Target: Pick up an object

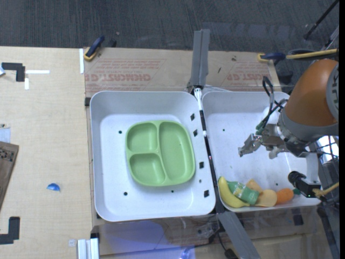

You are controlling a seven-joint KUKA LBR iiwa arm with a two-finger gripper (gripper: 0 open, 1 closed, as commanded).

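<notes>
Along the front wall of the right bin (pixel 229 115) lies a cluster of toy food: a yellow banana (pixel 228 195), a green piece (pixel 246 195), a tan piece (pixel 266 198) and a small orange fruit (pixel 285 195). My gripper (pixel 261 148) hangs over the middle of that bin, behind the cluster and apart from it. Its fingers are spread open and nothing sits between them. The grey arm with its orange band (pixel 315 93) comes in from the right.
A green divided plate (pixel 160 152) lies in the left bin (pixel 102 144). A raised divider (pixel 200 63) separates the two bins. A black fitting (pixel 299 181) sits at the right bin's front right corner. Cardboard and wooden bench surround the bins.
</notes>
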